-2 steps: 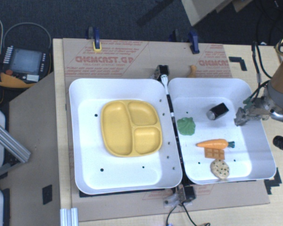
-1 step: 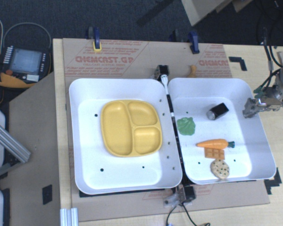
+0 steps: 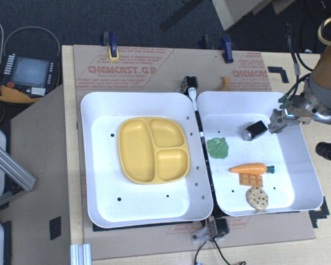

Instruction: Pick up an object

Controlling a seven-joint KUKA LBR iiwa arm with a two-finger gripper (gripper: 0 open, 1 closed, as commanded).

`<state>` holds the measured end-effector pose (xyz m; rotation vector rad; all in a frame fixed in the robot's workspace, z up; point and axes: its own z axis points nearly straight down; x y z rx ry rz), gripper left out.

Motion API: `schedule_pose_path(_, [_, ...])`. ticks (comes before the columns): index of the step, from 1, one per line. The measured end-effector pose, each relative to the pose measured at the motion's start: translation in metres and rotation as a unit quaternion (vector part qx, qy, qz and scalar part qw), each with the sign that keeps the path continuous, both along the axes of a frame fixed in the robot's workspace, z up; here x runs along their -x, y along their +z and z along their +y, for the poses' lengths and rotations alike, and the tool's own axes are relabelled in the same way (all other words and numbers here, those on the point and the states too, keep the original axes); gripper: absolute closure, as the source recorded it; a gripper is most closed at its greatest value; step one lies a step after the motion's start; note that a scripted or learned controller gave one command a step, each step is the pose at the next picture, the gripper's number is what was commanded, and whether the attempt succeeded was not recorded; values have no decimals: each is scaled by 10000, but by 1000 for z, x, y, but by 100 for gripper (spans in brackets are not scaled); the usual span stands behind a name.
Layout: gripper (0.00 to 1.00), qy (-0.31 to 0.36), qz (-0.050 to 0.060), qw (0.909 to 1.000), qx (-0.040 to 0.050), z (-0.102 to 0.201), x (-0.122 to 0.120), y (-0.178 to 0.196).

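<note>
A small black block (image 3: 255,130) lies tilted in the far part of the right bin (image 3: 303,170), just left of the jaws (image 3: 278,121). Nearer lie a green lump (image 3: 217,147), carrot (image 3: 250,169) and cookie (image 3: 257,197). The table (image 3: 154,59) reads "CHEMCAST GP". Whether the jaws are clenched or released, I cannot tell.

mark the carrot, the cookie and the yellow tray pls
Orange toy carrot (image 3: 247,169), camera view, mid-body.
Round beige chocolate-chip toy cookie (image 3: 257,198), camera view, centre of its face.
Yellow plastic three-compartment tray (image 3: 133,150), camera view, floor of its large left compartment.
</note>
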<state>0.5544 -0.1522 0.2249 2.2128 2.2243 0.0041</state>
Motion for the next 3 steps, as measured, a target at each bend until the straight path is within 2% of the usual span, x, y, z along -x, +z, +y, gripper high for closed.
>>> schedule_pose_path(1, [100,5,1,10000,-5,55,-5,11])
schedule_pose_path(3, [100,-3,41,10000,-13,153,-18,-11])
